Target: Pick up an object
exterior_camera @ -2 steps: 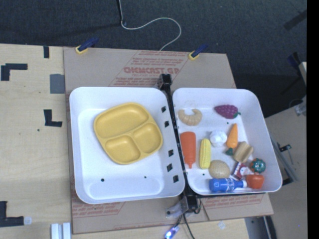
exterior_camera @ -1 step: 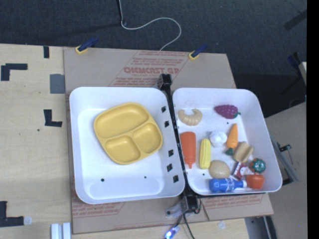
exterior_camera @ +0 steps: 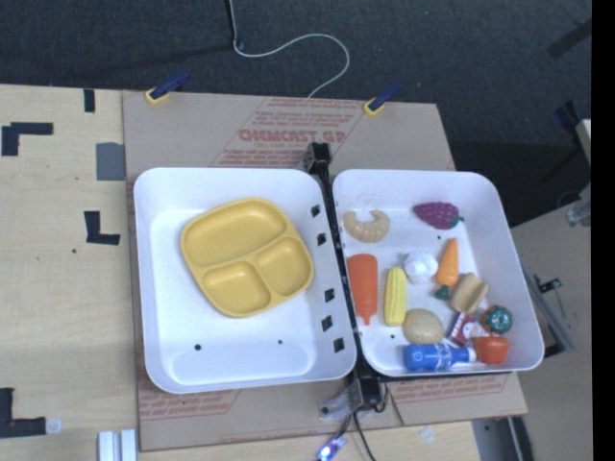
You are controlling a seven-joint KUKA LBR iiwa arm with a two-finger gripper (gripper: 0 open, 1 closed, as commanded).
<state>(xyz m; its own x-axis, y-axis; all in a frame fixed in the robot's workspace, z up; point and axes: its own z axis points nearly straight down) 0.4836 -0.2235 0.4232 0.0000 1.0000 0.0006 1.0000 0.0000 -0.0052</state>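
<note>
The right bin [exterior_camera: 480,192] holds several toy foods: a tan croissant [exterior_camera: 367,224], purple grapes [exterior_camera: 437,214], an orange-red carrot [exterior_camera: 362,286], a yellow corn cob [exterior_camera: 395,296], a small orange carrot [exterior_camera: 448,262], a white garlic piece [exterior_camera: 419,267], a tan potato [exterior_camera: 423,327], a bread roll [exterior_camera: 468,292], a blue bottle [exterior_camera: 437,357] and a red tomato [exterior_camera: 492,350]. The left bin [exterior_camera: 163,257] holds a yellow divided plate [exterior_camera: 247,255].
Both bins rest on a cardboard sheet [exterior_camera: 279,133] clamped to a wooden bench. A white cable [exterior_camera: 288,46] runs from the top down to the bins' shared edge. Black clips line the divider [exterior_camera: 332,277] between the bins.
</note>
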